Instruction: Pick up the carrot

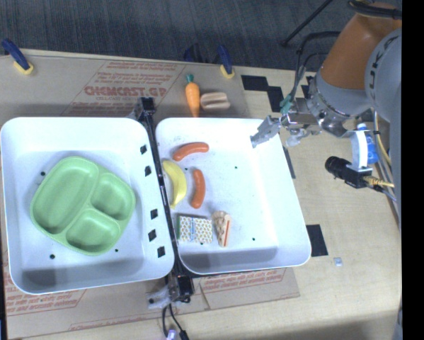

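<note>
Red print on the cardboard (127, 83) under the bins, something like "CHEMCAST GP", smaller lines too blurry to read. Claw (267, 132) hanging over the right bin's (268, 211) far right corner, nothing between the fingers, can't tell how wide though. Carrot (192, 96) outside the bins, lying on the cardboard just behind the right bin, right beside a hot dog bun (214, 102). Arm cut off at the right.

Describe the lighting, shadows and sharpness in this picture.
Camera view: soft, even overhead light; faint shadows along the near inner wall of the right bin; mild low-resolution softness throughout; the carrot reads clearly, but the end effector is too blurred to judge.
</note>
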Motion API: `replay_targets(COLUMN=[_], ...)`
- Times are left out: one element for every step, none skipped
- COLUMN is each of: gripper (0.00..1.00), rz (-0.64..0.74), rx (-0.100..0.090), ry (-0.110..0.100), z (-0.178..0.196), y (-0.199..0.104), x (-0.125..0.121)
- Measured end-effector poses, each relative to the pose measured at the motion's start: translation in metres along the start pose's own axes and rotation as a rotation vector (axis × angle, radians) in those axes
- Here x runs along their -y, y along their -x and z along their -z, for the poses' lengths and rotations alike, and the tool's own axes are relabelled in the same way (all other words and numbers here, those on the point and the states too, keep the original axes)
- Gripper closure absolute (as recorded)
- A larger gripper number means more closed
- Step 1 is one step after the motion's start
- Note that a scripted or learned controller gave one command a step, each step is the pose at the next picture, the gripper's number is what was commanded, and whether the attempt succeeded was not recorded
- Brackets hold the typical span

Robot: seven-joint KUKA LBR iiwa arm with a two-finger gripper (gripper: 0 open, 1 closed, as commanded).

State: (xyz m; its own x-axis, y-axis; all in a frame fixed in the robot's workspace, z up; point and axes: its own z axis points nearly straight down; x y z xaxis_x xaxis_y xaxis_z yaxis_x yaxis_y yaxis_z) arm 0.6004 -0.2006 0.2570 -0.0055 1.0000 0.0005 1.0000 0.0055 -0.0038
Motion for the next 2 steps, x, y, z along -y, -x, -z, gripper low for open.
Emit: replay_targets(gripper=[0.0, 0.0], rz=[-0.302, -0.677], rx=[-0.002, -0.003], ry=[-0.004, -0.024], z=[-0.1576, -0.1651], y=[-0.043, -0.0529], x=[-0.0561, -0.0537])
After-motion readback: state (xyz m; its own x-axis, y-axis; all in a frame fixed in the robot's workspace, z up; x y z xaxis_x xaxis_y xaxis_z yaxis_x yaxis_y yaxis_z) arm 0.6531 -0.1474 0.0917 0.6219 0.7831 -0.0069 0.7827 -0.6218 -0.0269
